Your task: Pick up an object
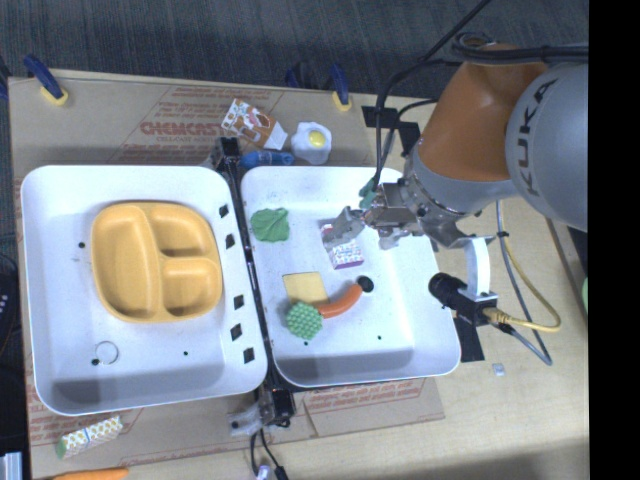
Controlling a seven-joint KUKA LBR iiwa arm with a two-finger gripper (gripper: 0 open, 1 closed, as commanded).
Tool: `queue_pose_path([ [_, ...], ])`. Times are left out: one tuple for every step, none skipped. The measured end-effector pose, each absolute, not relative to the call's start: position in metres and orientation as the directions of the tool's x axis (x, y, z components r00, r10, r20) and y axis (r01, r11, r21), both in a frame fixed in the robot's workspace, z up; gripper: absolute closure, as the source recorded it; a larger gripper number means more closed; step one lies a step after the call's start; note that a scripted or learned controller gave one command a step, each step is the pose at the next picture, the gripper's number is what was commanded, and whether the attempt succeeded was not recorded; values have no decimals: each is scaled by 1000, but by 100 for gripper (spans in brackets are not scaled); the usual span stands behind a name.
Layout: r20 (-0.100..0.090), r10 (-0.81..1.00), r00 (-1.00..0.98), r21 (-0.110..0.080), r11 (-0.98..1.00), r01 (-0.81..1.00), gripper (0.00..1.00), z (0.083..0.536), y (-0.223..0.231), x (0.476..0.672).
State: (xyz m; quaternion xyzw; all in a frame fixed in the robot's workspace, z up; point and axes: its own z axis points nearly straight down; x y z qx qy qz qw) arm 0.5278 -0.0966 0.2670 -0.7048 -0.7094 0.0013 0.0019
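Hovering low at 2 o'clock in the right bin [425,353], gripper [345,226] sits over the small packet [347,256]; finger state unclear, probably nothing lifted.

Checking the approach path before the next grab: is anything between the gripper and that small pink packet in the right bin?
Nothing visible. The gripper hangs right above the pink packet. The green leaf lies to the left, the yellow block and orange carrot nearer the camera, all apart.
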Motion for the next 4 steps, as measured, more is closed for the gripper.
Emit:
queue_pose_path([
  [0,996,-84,-5,84,996,0,176,-135,581],
  [2,974,-225,-4,225,974,0,101,-172,607],
  [0,973,-230,-4,230,973,100,112,-172,608],
  [1,947,-321,-2,321,947,100,176,-105,615],
])
